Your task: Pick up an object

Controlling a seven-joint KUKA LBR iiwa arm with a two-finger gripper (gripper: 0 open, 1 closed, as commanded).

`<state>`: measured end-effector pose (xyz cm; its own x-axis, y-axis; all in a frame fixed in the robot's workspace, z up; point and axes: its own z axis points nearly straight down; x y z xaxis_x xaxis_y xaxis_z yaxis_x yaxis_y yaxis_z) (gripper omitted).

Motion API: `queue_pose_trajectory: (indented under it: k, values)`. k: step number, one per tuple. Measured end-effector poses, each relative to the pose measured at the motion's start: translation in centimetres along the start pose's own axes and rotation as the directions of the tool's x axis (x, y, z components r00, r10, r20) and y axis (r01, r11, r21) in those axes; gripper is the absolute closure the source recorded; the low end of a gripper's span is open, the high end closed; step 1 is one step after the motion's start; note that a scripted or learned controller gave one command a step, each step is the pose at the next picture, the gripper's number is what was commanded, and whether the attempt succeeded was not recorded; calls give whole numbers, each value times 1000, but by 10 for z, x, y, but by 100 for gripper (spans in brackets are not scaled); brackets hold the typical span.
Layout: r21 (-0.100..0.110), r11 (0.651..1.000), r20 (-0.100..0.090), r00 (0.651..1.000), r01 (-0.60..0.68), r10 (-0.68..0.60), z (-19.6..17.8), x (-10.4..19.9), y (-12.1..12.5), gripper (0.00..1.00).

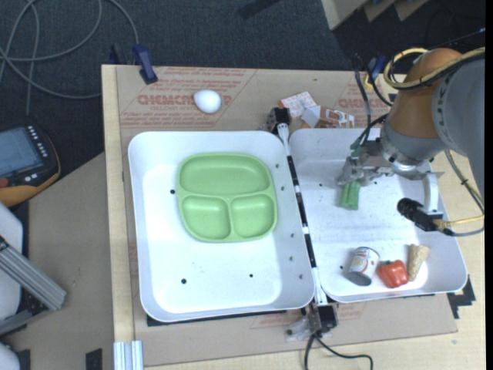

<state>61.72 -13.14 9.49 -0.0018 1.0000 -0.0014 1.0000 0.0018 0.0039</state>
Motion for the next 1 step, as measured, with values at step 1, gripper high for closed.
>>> queue_pose_trajectory:
  k: [1]
  values:
    - [2,1000,-2,1000,0,0,-90,78,-31,100]
